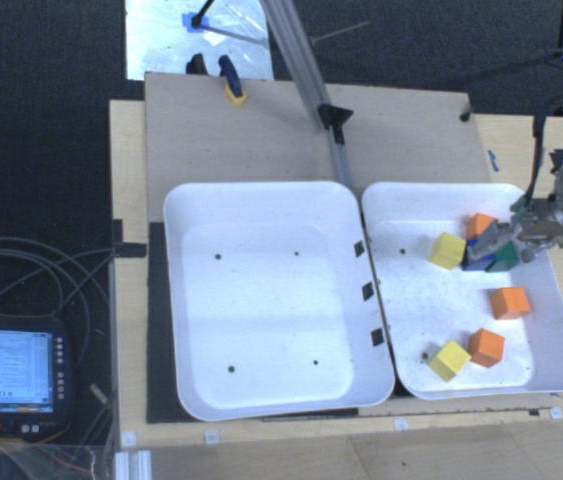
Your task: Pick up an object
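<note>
Since the gripper (489, 249) sits low in the right bin (551, 368) among crowded blocks (476, 243) (its grip I cannot tell), it may just shove the yellow block (448, 251) aside.

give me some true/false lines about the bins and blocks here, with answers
1. All the blocks lie in the right bin. True.
2. Two yellow blocks are in view. True: the upper yellow block and the lower yellow block.
3. The gripper hangs over the left bin. False: it is over the right bin, by the cluster of blocks at the bin's upper right.
4. A green block sits beside a blue block. True.
5. The lower orange block lies far from any yellow one. False: it is right beside the lower yellow block.
6. A red pendant lies left of the bins. False: the pendant is dark with a lit screen.
</note>
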Action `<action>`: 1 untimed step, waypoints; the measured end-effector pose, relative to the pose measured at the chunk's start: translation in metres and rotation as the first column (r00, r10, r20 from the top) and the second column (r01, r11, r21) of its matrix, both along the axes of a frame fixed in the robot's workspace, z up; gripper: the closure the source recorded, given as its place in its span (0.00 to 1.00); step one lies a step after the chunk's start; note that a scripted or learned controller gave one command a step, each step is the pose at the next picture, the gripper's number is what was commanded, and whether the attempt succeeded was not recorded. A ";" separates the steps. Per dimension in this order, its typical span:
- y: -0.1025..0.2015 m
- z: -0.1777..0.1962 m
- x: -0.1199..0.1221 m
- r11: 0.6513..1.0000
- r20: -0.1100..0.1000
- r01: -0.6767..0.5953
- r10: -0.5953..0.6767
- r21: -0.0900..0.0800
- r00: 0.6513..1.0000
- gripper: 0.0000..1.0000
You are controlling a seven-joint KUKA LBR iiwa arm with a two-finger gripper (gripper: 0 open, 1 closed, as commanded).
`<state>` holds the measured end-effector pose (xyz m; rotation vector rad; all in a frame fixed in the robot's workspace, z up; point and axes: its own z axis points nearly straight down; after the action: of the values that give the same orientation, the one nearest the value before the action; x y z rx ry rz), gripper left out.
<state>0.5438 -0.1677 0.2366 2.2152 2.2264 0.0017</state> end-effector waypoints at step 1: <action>0.000 0.000 0.000 1.000 0.001 0.001 -0.001 0.000 1.000 0.00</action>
<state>0.5439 -0.1678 0.2368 2.2161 2.2248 0.0022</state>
